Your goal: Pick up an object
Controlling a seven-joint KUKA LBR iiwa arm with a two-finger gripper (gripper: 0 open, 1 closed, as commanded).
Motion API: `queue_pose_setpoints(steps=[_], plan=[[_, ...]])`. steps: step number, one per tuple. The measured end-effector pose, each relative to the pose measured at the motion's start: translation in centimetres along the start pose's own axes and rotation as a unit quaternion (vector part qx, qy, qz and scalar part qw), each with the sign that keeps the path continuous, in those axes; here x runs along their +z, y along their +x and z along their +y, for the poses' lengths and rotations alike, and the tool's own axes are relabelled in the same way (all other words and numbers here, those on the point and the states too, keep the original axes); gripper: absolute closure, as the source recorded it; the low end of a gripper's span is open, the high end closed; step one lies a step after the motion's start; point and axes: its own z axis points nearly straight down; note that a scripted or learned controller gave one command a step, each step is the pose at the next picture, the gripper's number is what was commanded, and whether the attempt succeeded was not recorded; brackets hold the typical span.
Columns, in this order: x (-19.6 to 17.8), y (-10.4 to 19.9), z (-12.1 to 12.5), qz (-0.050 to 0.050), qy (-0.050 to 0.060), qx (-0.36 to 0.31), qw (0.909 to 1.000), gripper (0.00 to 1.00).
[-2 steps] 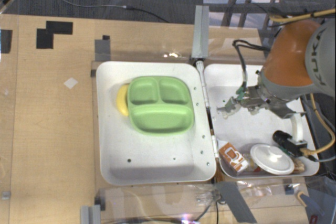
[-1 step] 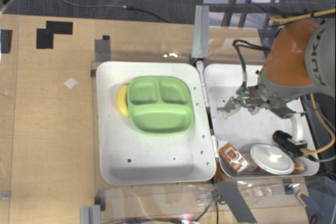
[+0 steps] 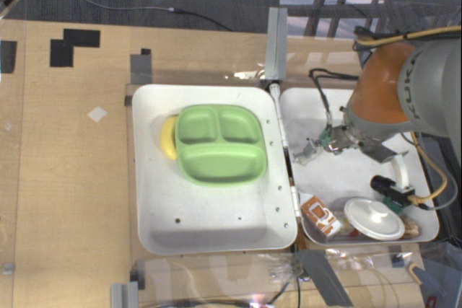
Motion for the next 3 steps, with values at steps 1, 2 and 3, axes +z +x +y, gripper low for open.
queue_pose_setpoints(steps=[1, 2, 3], plan=[[0.1, -2.0, 3.6, 0.0, 0.001, -0.156, 0.9877, 0.0], [0.0, -0.2, -0.7, 0.0, 0.0, -0.127, 0.9919, 0.0], [0.1, -1.1, 1.8, 0.0, 0.001, -0.116, 0.9933, 0.0]])
